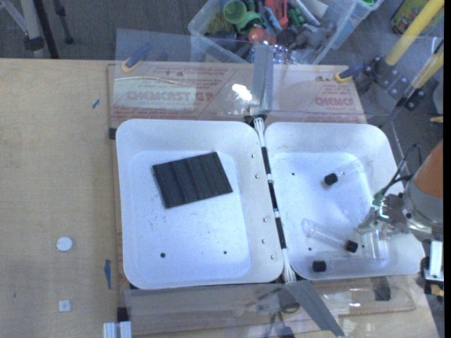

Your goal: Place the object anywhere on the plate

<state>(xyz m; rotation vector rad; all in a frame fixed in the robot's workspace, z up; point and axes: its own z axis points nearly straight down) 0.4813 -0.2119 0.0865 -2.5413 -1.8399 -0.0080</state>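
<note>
A dark ribbed rectangular plate (192, 179) lies flat in the left bin (134, 210), turned slightly. In the right bin (303, 139) a clear plastic tube (323, 234) lies on its side, with a black cap (350, 246) at its right end. Two small black pieces sit apart from it, one (330, 179) farther back and one (318, 265) near the front rim. My gripper (372, 236) reaches in from the right and hangs low over the right bin's front right part, just right of the tube's capped end. I see nothing held in it.
A raised divider (271, 196) runs between the two bins. Behind them stands a clear tub of colourful toys (275, 13). A small white disc (64, 243) lies on the wooden bench to the left. Green cables (387, 185) hang by the wrist.
</note>
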